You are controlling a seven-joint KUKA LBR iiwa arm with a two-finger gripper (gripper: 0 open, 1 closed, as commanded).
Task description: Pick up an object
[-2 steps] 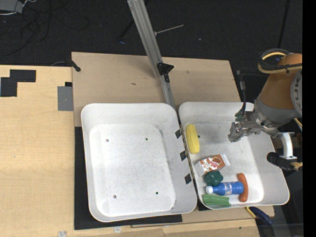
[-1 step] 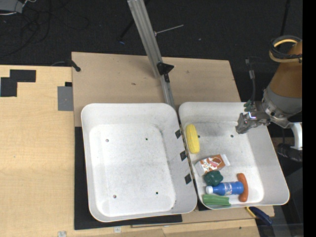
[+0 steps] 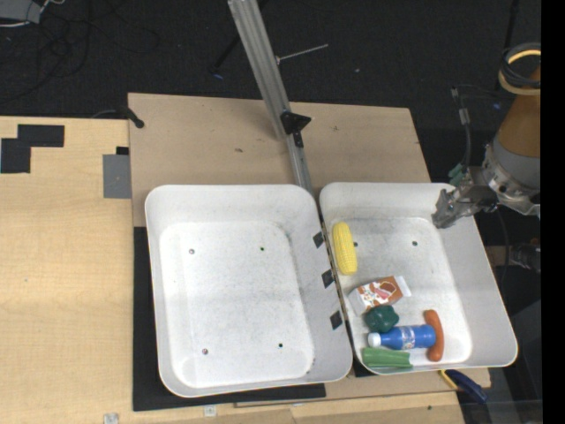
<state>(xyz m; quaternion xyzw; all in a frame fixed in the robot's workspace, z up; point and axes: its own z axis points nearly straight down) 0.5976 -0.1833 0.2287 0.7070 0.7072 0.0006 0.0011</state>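
Gripper (image 3: 446, 208) sits over the far right edge of the right bin (image 3: 472, 263), low at the rim — whether it is apart or together, cannot tell. Nothing visible in it.

All objects lie well away from it, toward the bin's near and left side. Corn cob (image 3: 344, 246) is the closest, against the bin's left wall. Further off: a small orange-and-white packet (image 3: 381, 291), then a dark green lump (image 3: 382, 317) touching a blue bottle (image 3: 406, 336). An orange sausage (image 3: 433, 335) lies just beside the bottle's end; a green pod (image 3: 387, 359) rests along the near wall.

Left bin (image 3: 234, 290) — beyond the corn, farthest from the gripper.
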